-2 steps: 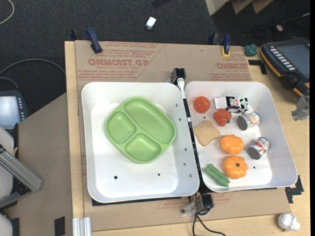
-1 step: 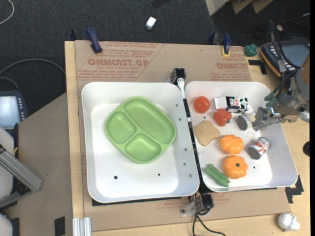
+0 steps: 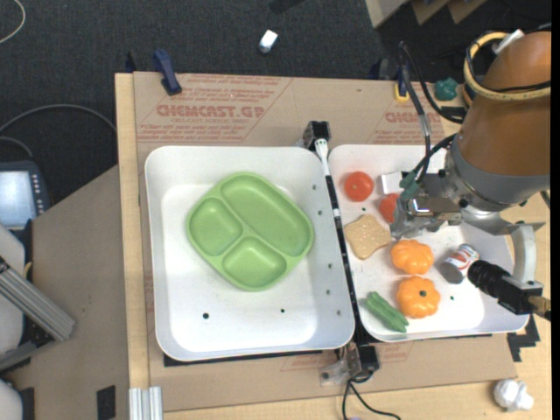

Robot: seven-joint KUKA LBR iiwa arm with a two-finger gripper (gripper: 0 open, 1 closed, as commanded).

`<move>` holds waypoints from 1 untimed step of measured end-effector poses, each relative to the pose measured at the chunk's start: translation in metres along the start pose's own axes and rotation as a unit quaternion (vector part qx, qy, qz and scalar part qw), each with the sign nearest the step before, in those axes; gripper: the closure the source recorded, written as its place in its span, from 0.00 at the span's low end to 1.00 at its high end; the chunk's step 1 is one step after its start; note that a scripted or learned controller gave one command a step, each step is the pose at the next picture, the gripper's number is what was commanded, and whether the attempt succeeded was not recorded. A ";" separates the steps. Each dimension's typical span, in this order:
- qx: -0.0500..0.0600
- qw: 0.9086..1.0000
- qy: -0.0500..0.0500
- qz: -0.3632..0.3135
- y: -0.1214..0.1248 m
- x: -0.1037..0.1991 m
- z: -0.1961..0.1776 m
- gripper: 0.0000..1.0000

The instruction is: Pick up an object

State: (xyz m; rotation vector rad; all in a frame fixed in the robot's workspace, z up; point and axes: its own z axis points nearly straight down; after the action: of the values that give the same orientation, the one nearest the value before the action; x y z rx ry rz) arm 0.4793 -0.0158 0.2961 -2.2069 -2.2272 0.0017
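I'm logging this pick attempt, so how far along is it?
Done: the gripper is low in the right bin, among the red tomato, bread slice and orange. In hand: nothing visibly between its fingers. Left: grasp and lift one object.

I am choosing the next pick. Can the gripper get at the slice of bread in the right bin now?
Probably yes: the slice of bread lies uncovered beside the gripper, though the orange sits close.

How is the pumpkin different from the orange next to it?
The pumpkin has grooves and a small green stem; the orange looks smooth and stemless. The pumpkin lies nearer the bin's front edge, the orange closer to the gripper. Both are round, orange-colored and about equal in size.
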 end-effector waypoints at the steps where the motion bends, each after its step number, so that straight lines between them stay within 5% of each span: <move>1: -0.009 1.000 -0.003 0.006 0.000 -0.037 -0.094 1.00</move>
State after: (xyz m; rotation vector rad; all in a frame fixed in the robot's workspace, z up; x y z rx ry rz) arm 0.4802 -0.0533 0.3899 -2.2319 -2.2255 -0.0115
